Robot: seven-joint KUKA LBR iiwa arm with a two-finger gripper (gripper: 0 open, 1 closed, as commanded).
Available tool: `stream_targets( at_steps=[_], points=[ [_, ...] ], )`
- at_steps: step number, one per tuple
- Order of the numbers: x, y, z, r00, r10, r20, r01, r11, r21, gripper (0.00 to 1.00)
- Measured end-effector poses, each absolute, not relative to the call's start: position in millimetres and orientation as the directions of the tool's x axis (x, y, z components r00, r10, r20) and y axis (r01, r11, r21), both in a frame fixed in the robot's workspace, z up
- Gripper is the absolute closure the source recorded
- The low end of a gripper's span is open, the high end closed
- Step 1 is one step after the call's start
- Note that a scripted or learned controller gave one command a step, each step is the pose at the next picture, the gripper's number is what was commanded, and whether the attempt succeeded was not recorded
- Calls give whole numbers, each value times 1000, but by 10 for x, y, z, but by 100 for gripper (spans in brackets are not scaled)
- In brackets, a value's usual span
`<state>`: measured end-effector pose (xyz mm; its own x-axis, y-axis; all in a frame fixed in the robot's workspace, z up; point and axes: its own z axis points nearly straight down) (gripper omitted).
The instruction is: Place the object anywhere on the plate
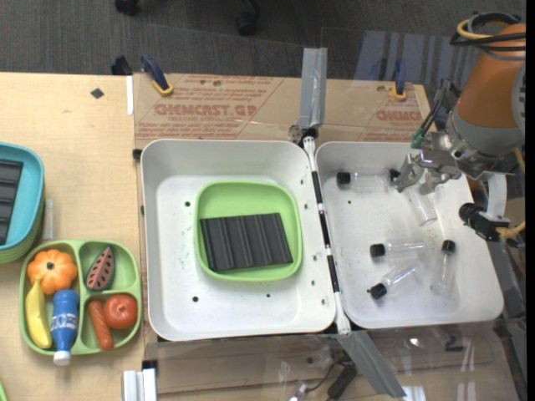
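A green plate [209, 203] lies in the middle of the left bin [167, 224]. On it rests a dark grey ribbed slab [248, 241] that covers most of its floor. Several clear vials with black caps lie scattered in the right bin [359, 307]: one [355, 176] at the back left, two [399, 247] [393, 280] near the middle and one [443, 270] at the right. My gripper [418, 176] hangs low over the back right of the right bin. Another clear vial [426, 209] lies just under and in front of it.
The raised rims of the two bins meet in a ridge [322, 224]. Cardboard [217, 107] lies behind the bins. On the wooden table to the left sit a green divided dish of toy food [79, 299] and a teal tray [21, 199].
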<state>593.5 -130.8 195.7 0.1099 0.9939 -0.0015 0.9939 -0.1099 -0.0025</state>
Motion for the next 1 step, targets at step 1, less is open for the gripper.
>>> stream_targets(
  at_steps=[1],
  points=[
    [5935, -1308, 1957, 110, 994, -2, 994, -110, -2, 0]
  ],
)
